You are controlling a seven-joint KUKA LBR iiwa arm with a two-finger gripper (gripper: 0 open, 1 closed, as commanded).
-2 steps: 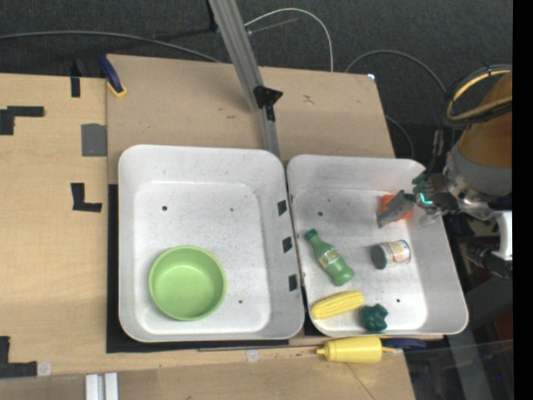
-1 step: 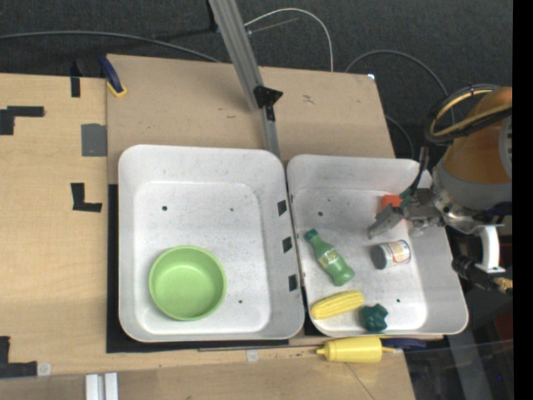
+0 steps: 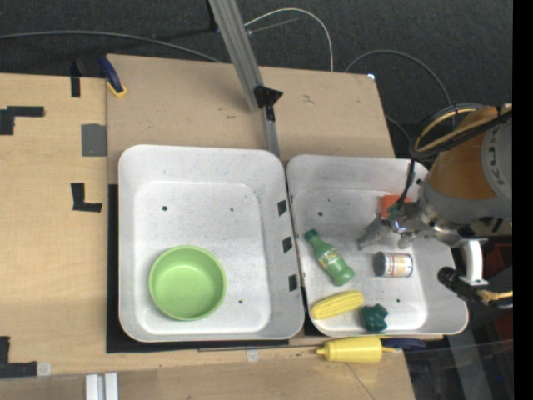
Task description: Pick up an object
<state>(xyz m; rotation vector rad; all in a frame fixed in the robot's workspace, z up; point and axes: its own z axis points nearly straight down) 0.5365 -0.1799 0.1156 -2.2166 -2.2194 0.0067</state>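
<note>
In the right bin [image 3: 333, 177], my gripper [image 3: 386, 240] hangs low over the floor, open, with nothing between its fingers. A small silver can [image 3: 393, 265] lies on its side just in front of it, apart from it. An orange object [image 3: 390, 203] sits right behind the gripper, partly hidden by the wrist. A green bottle [image 3: 328, 257] lies to the left of the gripper. A yellow corn cob [image 3: 336, 305] and a dark green piece [image 3: 374, 317] rest near the bin's front wall.
The left bin [image 3: 200, 161] holds a green bowl [image 3: 187, 282] at its front left. A yellow mustard bottle [image 3: 353, 350] lies on the bench outside the right bin's front rim. A grey pole [image 3: 237, 40] rises behind the bins.
</note>
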